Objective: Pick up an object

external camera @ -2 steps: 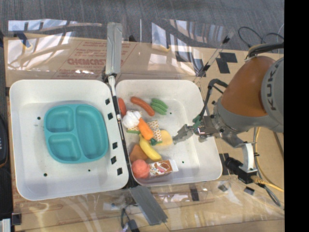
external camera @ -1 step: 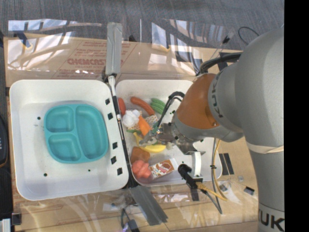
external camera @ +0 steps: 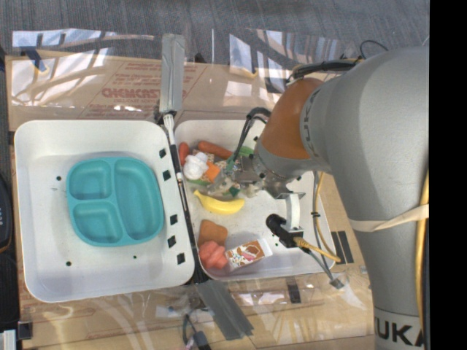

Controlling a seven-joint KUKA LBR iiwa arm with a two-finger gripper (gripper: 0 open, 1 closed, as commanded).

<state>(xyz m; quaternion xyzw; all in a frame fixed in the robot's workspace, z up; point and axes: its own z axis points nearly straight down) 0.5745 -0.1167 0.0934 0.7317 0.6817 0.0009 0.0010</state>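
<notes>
The right bin [external camera: 310,265] holds a pile of toy food. A yellow banana [external camera: 221,205] lies in its middle, with a white garlic-like piece [external camera: 194,167] and orange carrots [external camera: 214,149] behind it. Nearer the front lie a brown piece [external camera: 213,231], a pink piece [external camera: 213,254] and a small printed carton [external camera: 245,254]. My gripper [external camera: 232,178] reaches down from the right into the clutter just above the banana, among small orange and green pieces. The arm's wrist covers the fingers.
The left bin [external camera: 36,152] holds a teal divided plate [external camera: 114,200]. A grey divider bar [external camera: 172,79] runs between the bins at the back. The arm's large grey body [external camera: 372,144] covers the right bin's right side. Cardboard lies behind the bins.
</notes>
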